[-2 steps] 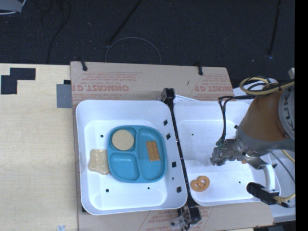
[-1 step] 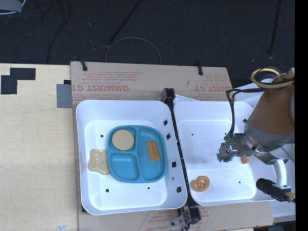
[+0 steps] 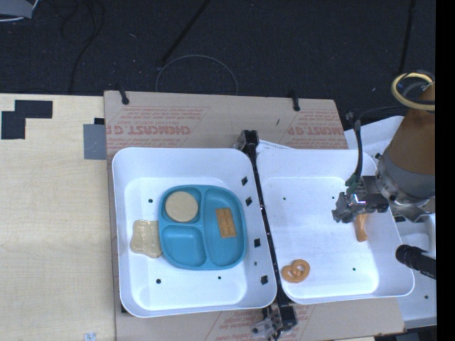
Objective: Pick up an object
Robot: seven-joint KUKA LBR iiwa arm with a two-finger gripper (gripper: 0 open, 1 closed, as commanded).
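Observation:
My gripper (image 3: 353,209) hangs over the right side of the right bin (image 3: 320,190), reaching in from the right. A small orange stick-shaped piece (image 3: 362,229) pokes out from just beneath it toward the front; its upper end is hidden by the gripper, and whether it is gripped or lying on the bin floor is unclear. A brown pretzel (image 3: 295,270) lies near the right bin's front left corner, well apart from the gripper.
The left bin (image 3: 135,190) holds a blue divided plate (image 3: 186,249) with a round tan disc (image 3: 180,206) and an orange rectangular piece (image 3: 226,223) in its compartments. A pale bread-like piece (image 3: 146,238) lies against the plate's left side. A black divider (image 3: 257,212) separates the bins.

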